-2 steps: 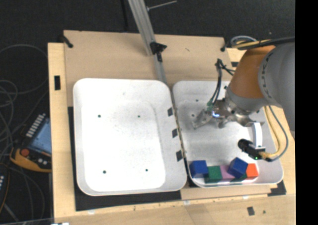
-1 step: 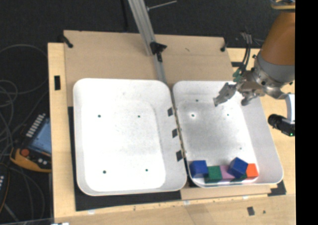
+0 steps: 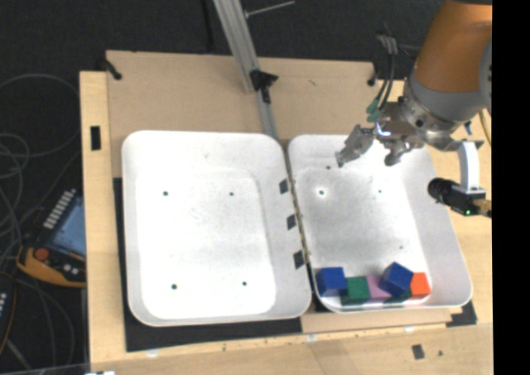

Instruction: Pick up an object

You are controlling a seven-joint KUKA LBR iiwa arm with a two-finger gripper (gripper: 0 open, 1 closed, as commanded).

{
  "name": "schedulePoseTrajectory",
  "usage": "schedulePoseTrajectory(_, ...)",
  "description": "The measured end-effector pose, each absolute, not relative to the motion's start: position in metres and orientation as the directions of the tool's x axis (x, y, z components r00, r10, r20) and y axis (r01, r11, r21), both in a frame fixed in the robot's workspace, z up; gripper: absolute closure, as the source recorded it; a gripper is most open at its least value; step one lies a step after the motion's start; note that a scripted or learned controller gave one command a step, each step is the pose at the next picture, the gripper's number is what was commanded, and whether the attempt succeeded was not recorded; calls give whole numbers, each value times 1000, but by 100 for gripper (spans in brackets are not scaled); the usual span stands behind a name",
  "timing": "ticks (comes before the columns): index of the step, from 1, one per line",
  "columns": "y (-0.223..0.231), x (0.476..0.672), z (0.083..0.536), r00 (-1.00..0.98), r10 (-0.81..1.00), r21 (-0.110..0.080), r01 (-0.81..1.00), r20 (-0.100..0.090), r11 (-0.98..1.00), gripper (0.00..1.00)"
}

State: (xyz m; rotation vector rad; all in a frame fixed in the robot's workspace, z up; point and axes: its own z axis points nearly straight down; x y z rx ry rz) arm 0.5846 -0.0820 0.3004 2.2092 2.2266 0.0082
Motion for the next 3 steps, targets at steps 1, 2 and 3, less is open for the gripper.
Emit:
schedulePoseTrajectory(1,-20,618,299,-8,1000,3,1000,1,8,0)
schedulePoseTrajectory(2,-77,548,193,5,1000,-9,1000,-2,-5,0)
schedulePoseTrajectory(3,-64,565,197,-3,1000,2,1000,0,3,0)
